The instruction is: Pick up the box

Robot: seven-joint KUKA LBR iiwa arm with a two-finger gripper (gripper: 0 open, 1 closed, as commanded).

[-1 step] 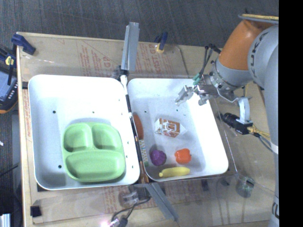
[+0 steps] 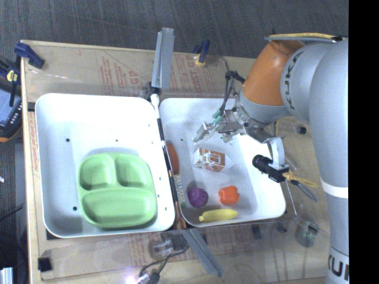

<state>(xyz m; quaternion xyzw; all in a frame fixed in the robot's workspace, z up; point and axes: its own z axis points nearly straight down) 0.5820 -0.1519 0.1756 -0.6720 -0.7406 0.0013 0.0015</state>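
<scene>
The arm (image 2: 323,129) rose closest to the lens, a broad grey column down the right side with its orange band (image 2: 269,78) bulging toward the upper middle. From below that band the wrist reached left over the right bin (image 2: 263,209), ending in the gripper (image 2: 208,130), which hung above the upper part of that bin. Its metal fingers pointed left toward the bin's upper left corner; whether they were spread or pressed together could not be made out, and nothing showed between them.

The box (image 2: 210,159), small, white with orange-brown printing, lay on the floor of the right bin just below the gripper and apart from it. Further down sat a purple item (image 2: 198,196) and, to its right, an orange pepper (image 2: 228,194), the two near each other but not touching. A yellow banana (image 2: 218,215) lay along the bin's lower wall beneath both. A reddish-brown elongated piece (image 2: 172,157) rested against the bin's left wall, beside the divider between the bins.

The left bin (image 2: 53,117) held a green sectioned tray (image 2: 117,189), with two small compartments above and one long compartment below, set in the lower right part of that bin. Both bins rested on a pale wooden bench (image 2: 89,67) with red printed lettering. A blue clamp (image 2: 28,53) gripped the bench's upper left corner and another blue clamp (image 2: 202,51) sat at the top edge near the middle
</scene>
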